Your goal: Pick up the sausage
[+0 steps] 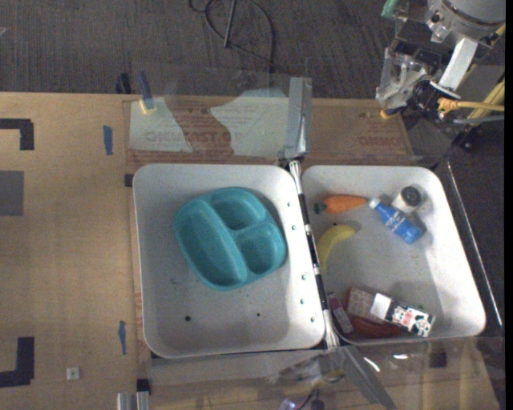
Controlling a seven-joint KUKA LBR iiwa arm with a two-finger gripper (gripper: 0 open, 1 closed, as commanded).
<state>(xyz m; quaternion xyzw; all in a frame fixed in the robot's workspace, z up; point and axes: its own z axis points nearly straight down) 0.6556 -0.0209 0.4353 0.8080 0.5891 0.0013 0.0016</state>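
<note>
**The arm's wrist and tool head**

The arm (465, 32) is seen as a cluster of pale grey and silver metal parts with dark gaps between them. A white, flat-sided bar (455, 62) runs slantwise through the cluster. Below it sits a black block with small fittings. A yellow cable (481, 104) leads off from this block toward the right. A small green-teal piece (389, 8) shows at the cluster's upper left. To the left, a clear, glassy-looking housing (394, 80) catches light.
</note>
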